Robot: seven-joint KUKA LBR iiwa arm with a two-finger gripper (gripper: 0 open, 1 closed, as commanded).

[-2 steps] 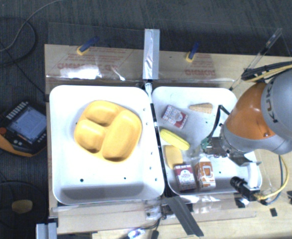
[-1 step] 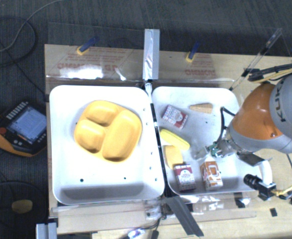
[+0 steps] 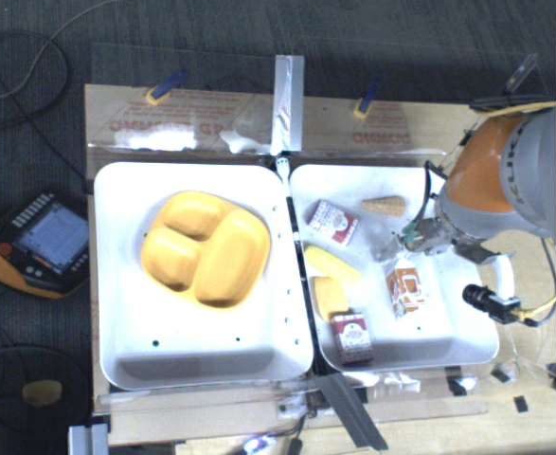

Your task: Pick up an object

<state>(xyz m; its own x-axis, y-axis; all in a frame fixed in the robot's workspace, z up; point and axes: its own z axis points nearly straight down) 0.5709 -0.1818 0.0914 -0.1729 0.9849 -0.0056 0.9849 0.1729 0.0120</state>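
1. The arm [image 3: 505,173] comes in from the right, its orange band over the right bin's [image 3: 467,335] far right corner, the wrist bent down toward the bin's middle.
2. The gripper [image 3: 412,240] hangs low inside the right bin, just above the upper end of an orange-and-white carton [image 3: 405,290]. Whether it is released or clenched I cannot tell, and nothing can be made out in its grip.
3. The carton lies flat near the bin's centre, just below the gripper.
4. A red-and-white packet [image 3: 331,222] lies to the gripper's left, near the divider.
5. A tan cone-shaped piece [image 3: 384,206] lies at the bin's far edge, just up and left of the gripper.
6. A yellow wedge [image 3: 330,264] and a yellow block [image 3: 329,297] lie by the divider; a small red box [image 3: 351,337] touches the block's near end.
7. The left bin [image 3: 126,349] holds one large yellow lumpy object [image 3: 205,247], well apart from the arm.
8. A handheld pendant [image 3: 43,245] lies on the floor left of the bench.
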